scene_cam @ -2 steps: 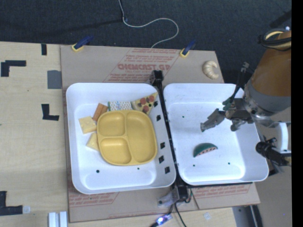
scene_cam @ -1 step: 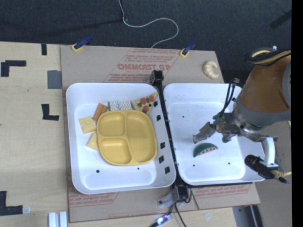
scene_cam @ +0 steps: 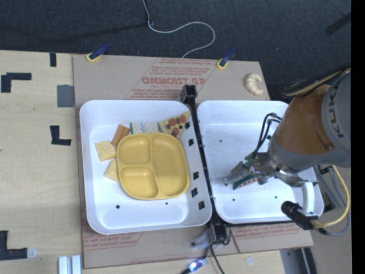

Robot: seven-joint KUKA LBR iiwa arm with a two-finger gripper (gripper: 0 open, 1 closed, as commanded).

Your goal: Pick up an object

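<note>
1. Yellow plastic plate with three compartments [scene_cam: 153,165] is the likeliest thing to pick; it lies flat in the left shallow white bin [scene_cam: 94,210], roughly central, resting over a few small flat pieces: a pale yellow square tile [scene_cam: 105,150], a brown rectangular strip [scene_cam: 120,134] and a patterned slice [scene_cam: 176,123] at its upper edge.
2. The gripper [scene_cam: 235,180] hangs low in the right shallow white bin [scene_cam: 228,121], well apart from the plate. Whether its fingers are open or closed I cannot tell; the tip is small and blurred.
3. Risk, as I judge it: closing here would catch nothing, since no object is visible in that bin beneath the tip.
4. A second risk: the plate is wide and shallow, so a grip on its rim may slip or tilt it.
5. The plate's long axis runs roughly left to right, slightly rotated; its single large compartment faces the lower left.
</note>
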